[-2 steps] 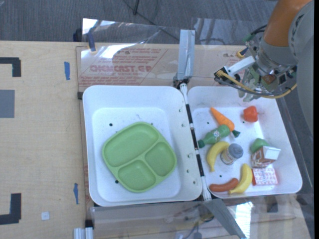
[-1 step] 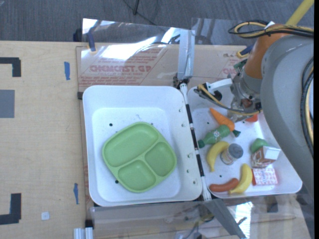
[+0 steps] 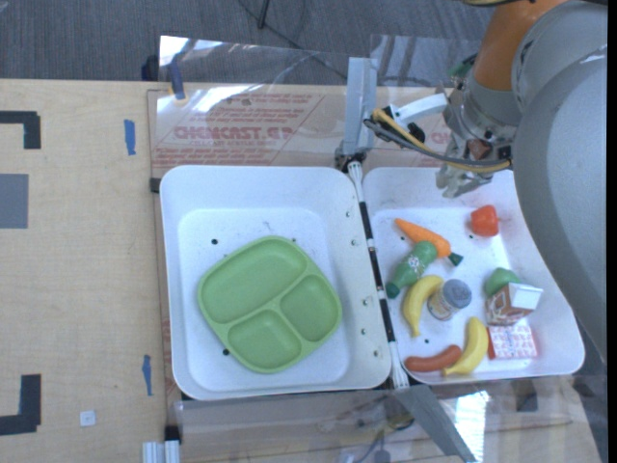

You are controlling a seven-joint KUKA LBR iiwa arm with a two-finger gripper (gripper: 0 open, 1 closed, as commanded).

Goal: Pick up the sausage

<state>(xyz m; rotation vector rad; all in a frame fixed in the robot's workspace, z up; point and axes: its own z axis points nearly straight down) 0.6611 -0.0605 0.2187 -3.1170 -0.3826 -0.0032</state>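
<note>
Claw (image 3: pixel 465 183) hangs over the right bin's (image 3: pixel 564 340) 12 o'clock rim; whether it is spread or pinched cannot be told.
The sausage (image 3: pixel 433 361) lies at the bin's 6 o'clock, touching a banana (image 3: pixel 471 347) at its 3 o'clock, well apart from the claw. A carrot (image 3: pixel 424 235) sits toward 11 o'clock, a tomato (image 3: pixel 484 220) toward 1 o'clock. The left bin (image 3: pixel 183 258) holds a green divided plate (image 3: pixel 270 303).

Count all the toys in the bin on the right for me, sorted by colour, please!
Yellow: 2, banana and banana
Orange: 1, carrot
Red: 2, sausage and small red toy
Green: 2, bottle and green toy
Other: 3, can, carton, box
Total: 10
</note>
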